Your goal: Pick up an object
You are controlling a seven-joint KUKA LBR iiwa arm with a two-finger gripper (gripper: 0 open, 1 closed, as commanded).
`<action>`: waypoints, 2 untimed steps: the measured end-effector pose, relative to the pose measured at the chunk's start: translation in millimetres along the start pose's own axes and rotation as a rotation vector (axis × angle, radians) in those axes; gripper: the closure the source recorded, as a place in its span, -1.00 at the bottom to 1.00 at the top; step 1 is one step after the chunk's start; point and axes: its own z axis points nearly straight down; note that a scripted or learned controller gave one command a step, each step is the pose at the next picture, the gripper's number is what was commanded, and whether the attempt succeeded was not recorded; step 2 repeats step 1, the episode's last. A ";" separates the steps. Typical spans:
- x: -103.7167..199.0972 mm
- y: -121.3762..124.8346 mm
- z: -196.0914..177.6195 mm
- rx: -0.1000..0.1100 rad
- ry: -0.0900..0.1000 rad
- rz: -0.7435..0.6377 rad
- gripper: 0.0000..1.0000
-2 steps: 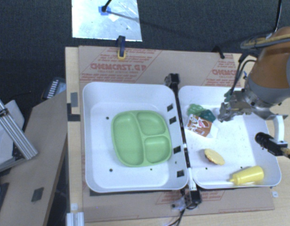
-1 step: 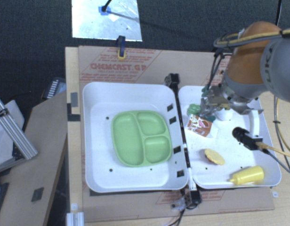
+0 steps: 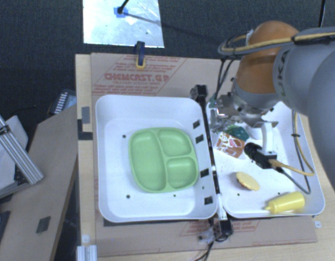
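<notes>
Over the right bin (image 3: 314, 192), the tool (image 3: 228, 125) low by a snack pack (image 3: 230, 143) (grip state unclear), cookie (image 3: 247, 181) and yellow bottle (image 3: 285, 202) nearby, green tray (image 3: 162, 159) in the left bin (image 3: 110, 145).

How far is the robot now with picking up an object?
Done: the arm has reached into the right bin, and the gripper is low over the small colourful packet. In hand: nothing visibly lifted. Left: grasping and raising one; the packet, the yellow chip and the yellow bottle all lie in the bin.
</notes>
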 end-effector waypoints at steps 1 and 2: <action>46.6 12.2 4.0 0.000 0.000 0.001 1.00; 46.6 12.2 4.0 0.000 0.000 0.001 1.00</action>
